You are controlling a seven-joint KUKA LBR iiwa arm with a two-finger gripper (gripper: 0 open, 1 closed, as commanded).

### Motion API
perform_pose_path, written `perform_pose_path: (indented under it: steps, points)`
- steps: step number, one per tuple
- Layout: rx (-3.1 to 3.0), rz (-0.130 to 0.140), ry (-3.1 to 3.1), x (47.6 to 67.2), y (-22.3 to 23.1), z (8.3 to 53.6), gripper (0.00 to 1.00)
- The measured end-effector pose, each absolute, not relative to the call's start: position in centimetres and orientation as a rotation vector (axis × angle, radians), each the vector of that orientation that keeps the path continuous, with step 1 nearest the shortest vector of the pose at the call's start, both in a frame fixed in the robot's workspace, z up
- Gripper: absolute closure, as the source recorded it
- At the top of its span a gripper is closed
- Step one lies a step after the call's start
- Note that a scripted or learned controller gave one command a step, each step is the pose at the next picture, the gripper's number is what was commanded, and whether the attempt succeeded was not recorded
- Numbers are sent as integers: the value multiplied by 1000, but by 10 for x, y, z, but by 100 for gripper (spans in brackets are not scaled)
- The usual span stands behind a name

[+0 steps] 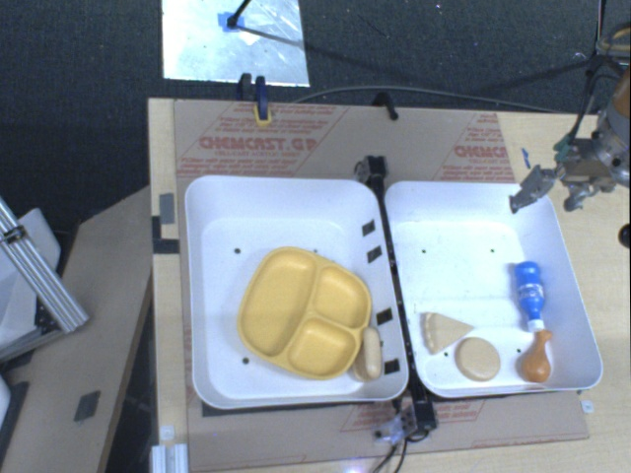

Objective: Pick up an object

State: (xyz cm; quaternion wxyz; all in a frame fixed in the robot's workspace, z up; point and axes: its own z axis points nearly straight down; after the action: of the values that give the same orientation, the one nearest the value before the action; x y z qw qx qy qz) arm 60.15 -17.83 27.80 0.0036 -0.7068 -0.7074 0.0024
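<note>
The cardboard sheet reads "CHEMCAST GP" in red.

Robotics lab: two shallow white plastic bins clamped on cardboard-covered table, cables, aluminium framing.

Tabletop has a printed cardboard sheet on it — two white bins sitting side by side on that.

The gripper hangs over the right bin's far right corner, fingers spread. That bin holds a blue bottle, a drumstick, a wedge and a round cookie. The left bin holds a yellow tray.
</note>
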Motion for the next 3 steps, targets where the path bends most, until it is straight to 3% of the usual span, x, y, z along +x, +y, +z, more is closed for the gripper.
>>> perform_pose_path:
  steps: [1, 3]
  points:
    - [-2219, -1, -2226, 603, -178, 284, 0]
    - [-2218, 2, -2222, 604, -180, 160, 0]
